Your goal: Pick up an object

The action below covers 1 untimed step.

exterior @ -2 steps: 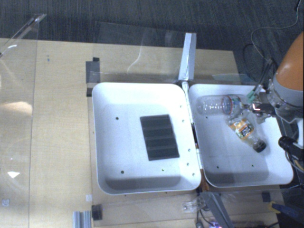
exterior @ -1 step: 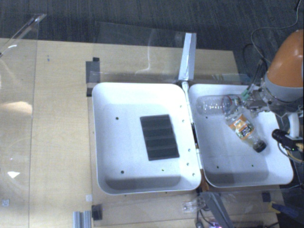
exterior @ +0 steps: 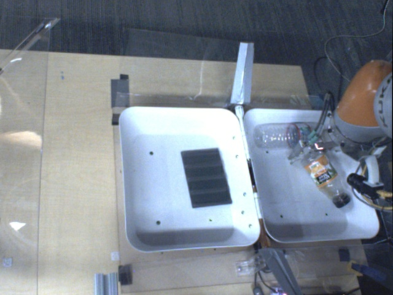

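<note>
Lying in the right bin (exterior: 288, 226), a clear plastic bottle (exterior: 322, 174) with an orange label is awaiting pickup. Beyond it, the claw (exterior: 313, 141) is hovering, its state indiscernible; centring over the bottle's body is advisable.

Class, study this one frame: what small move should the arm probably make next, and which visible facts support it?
Probably a short descent onto the labelled bottle lying tilted in the right bin. The gripper appears to sit near its upper end, beside a clear bottle, with nothing seen between its fingers.
</note>
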Each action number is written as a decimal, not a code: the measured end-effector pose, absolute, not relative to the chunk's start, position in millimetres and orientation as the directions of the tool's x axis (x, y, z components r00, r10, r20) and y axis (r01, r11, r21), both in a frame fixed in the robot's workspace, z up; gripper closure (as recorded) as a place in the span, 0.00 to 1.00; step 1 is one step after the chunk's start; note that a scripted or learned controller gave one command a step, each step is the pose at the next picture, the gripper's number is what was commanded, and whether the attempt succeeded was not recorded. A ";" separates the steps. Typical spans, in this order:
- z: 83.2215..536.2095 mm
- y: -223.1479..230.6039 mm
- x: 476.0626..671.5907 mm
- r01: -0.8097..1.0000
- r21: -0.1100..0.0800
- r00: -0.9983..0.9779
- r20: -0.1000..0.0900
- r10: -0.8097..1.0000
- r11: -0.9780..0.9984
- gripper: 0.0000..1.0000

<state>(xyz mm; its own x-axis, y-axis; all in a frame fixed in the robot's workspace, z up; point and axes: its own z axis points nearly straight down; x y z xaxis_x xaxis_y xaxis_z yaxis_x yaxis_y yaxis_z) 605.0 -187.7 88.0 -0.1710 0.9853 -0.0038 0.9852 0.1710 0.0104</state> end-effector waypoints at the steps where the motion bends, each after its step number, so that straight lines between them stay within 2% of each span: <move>1: 100.7 -186.3 607.7 0.985 0.018 -0.172 -0.004 0.985 0.172 1.00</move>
<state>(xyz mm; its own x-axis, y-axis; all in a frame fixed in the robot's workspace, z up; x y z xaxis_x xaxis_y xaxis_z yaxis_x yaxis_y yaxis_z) 607.7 -186.3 100.7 -0.1721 0.9851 -0.0044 0.9849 0.1721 0.0176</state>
